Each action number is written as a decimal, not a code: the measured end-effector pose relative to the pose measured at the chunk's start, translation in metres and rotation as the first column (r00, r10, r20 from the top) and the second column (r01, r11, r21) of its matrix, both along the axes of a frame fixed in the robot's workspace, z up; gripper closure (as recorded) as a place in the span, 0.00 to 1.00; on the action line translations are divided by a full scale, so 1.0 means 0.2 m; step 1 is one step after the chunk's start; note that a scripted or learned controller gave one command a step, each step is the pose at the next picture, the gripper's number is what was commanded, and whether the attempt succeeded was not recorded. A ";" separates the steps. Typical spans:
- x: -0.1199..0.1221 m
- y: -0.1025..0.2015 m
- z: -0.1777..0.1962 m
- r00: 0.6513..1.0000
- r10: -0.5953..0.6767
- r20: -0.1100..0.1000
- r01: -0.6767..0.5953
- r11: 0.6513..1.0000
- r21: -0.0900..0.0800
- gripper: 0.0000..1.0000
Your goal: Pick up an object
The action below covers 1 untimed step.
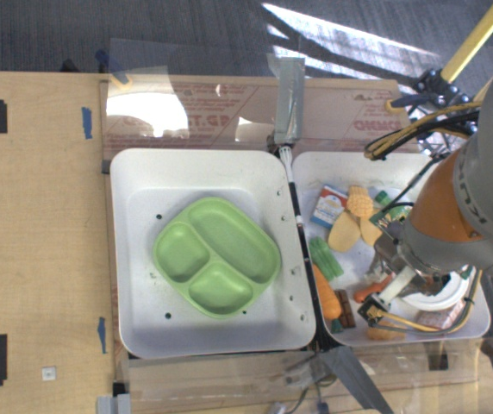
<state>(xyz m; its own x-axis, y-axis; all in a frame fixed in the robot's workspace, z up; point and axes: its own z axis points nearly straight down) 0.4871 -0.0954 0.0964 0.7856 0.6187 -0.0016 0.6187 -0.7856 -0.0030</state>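
My gripper (383, 281) is down inside the right bin (479, 322), near its front half, with the grey arm and orange band above it to the right. Loose items lie around it: a tan flat piece (344, 231) and an orange waffle-like piece (360, 202) behind it, a blue and white carton (328, 207) further back, a green stick (325, 257) and an orange carrot (327, 293) to its left. A small red-orange piece (368, 293) lies right by the gripper; whether they touch is unclear. A white ring-shaped item (432, 298) sits partly under the wrist.
The left bin (134, 231) holds a green divided plate (216, 255) in its middle. A brown item (344, 317) lies at the right bin's front left corner. A cardboard wall runs behind both bins; a wooden bench top lies to the left.
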 end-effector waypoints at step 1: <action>-0.04 0.16 0.61 0.969 0.245 0.000 -0.245 0.969 0.000 1.00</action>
